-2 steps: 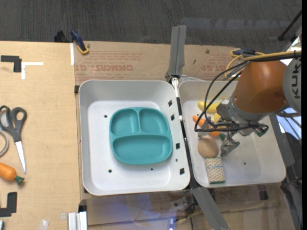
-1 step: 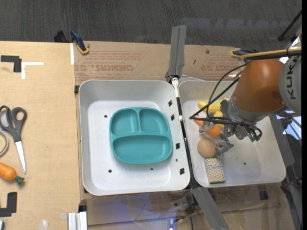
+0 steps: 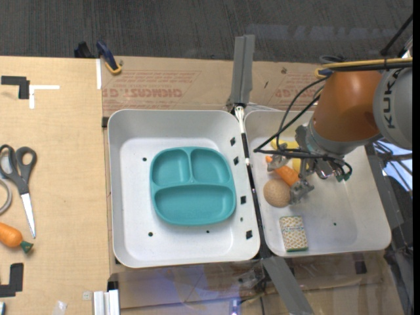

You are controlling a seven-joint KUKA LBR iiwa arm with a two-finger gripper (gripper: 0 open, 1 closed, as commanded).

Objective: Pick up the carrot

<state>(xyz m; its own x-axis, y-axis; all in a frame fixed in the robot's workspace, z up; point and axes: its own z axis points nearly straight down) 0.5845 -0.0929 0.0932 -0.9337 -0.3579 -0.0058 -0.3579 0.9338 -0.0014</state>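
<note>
Carrot (image 3: 285, 174) beside right bin's (image 3: 367, 241) left wall

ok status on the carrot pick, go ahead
Two-finger gripper low in right white bin. Orange carrot just left of it, not seen gripped. Tan round ball touching carrot.

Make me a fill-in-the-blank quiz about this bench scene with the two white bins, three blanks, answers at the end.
1. The teal divided plastic plate lies in the ____ white bin.
2. The orange carrot in the right white bin lies just above the round tan ____.
3. The grey-handled scissors lie on the wooden bench, ____ the bins.

Missing words: left; ball; outside

The ball is here.
</note>
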